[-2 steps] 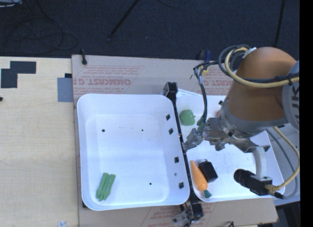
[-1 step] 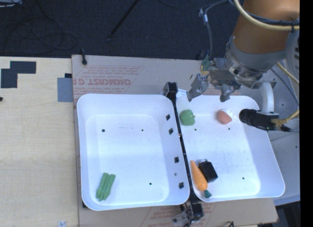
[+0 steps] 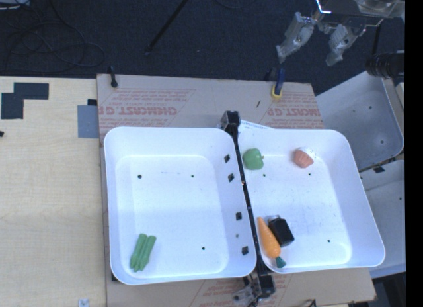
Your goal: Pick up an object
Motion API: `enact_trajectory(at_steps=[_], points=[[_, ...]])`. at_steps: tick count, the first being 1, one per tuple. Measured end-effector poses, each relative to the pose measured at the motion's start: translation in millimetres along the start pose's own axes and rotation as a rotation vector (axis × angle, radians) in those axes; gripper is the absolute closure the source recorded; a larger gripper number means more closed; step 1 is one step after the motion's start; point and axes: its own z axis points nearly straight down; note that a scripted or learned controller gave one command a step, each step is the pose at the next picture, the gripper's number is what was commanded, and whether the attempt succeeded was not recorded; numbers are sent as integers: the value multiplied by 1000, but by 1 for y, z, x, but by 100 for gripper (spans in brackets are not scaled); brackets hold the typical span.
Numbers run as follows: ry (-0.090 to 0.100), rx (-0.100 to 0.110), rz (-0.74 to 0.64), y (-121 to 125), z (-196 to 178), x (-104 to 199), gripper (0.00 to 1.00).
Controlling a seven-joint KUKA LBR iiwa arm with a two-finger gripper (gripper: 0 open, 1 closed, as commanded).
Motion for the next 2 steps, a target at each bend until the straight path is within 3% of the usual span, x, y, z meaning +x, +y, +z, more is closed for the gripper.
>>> enact_trajectory(at_steps=[1,2], points=[[2,17,-4,27,-8,80,0],[-2,23,-5,26,-17,79,100]])
